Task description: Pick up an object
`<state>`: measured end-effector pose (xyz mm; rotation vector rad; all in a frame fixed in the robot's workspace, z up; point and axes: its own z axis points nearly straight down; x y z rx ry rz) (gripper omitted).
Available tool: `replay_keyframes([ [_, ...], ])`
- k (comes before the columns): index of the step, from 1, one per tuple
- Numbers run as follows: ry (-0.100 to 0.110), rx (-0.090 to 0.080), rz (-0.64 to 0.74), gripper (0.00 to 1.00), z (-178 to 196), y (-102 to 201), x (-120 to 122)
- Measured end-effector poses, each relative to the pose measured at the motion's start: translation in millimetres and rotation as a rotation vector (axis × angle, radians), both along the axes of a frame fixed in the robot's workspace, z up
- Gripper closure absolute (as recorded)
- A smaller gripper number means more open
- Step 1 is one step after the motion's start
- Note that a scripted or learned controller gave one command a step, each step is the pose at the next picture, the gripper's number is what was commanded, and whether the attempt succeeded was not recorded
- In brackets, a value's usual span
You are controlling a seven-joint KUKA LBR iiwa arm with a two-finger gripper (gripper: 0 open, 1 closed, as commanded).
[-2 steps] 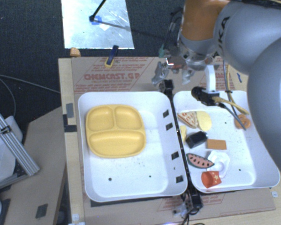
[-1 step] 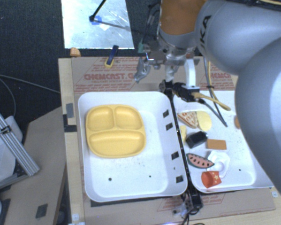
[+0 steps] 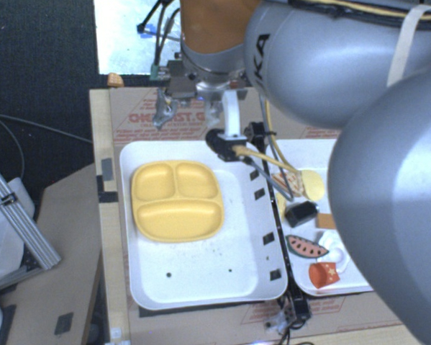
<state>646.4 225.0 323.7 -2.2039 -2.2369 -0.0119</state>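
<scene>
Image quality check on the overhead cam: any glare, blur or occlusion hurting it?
Camera view: the arm's grey housing sits close to the lens, soft and out of focus, covering much of the right bin; a blown-out bright patch at top left; the yellow divided plate in the left bin is evenly lit and fairly sharp; overall image is grainy.

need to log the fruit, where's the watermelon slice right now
In the camera view the watermelon slice lies in the right bin, near its left wall, just below a black block and above a red piece.
</scene>
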Motion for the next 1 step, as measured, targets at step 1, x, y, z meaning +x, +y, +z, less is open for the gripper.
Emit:
replay_keyframes([
  [1, 0.012, -0.008, -0.009, 0.00, -135.6, 9.8, 20.5],
])
